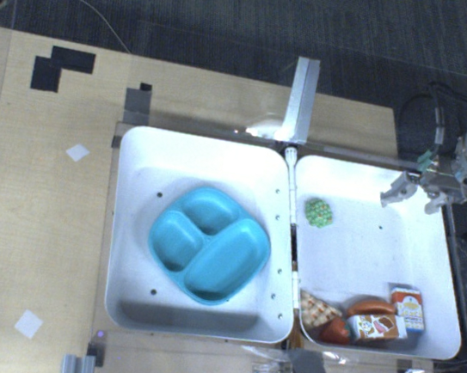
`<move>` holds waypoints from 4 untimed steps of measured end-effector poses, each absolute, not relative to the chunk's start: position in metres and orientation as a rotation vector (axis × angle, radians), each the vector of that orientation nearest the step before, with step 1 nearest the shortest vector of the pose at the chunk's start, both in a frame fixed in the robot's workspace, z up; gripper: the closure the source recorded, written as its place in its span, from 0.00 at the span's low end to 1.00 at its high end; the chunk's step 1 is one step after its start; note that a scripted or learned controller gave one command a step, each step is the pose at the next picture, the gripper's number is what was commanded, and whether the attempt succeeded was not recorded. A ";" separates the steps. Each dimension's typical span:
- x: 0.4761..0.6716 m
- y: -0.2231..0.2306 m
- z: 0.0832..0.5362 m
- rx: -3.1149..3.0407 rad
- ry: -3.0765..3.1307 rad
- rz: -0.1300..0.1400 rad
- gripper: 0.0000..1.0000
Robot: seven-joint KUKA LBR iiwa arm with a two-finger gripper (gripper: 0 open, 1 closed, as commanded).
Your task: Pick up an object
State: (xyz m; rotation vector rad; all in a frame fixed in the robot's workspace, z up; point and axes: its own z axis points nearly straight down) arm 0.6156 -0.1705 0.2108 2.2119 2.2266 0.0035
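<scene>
My gripper (413, 193) hangs over the far right part of the right bin (380, 255), open, with nothing between its fingers. A green bumpy ball (318, 212) lies near that bin's far left corner, well left of the gripper. Along the bin's near edge sit a small orange and white carton (407, 306), a red and brown can-like item (372, 320), a red fruit (334, 331) and a tan speckled piece (315, 307).
The left bin (138, 211) holds a blue three-compartment plate (209, 245). A metal post (302, 100) rises at the far end of the divider between the bins. Cables and dark floor lie beyond the bench.
</scene>
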 end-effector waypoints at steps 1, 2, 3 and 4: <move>0.555 -0.109 0.122 2.210 2.231 0.002 0.00; 0.514 -0.087 0.090 1.827 2.538 0.011 0.00; 0.572 -0.112 0.090 1.664 2.657 0.006 0.00; 0.574 -0.113 0.103 1.660 2.650 0.011 1.00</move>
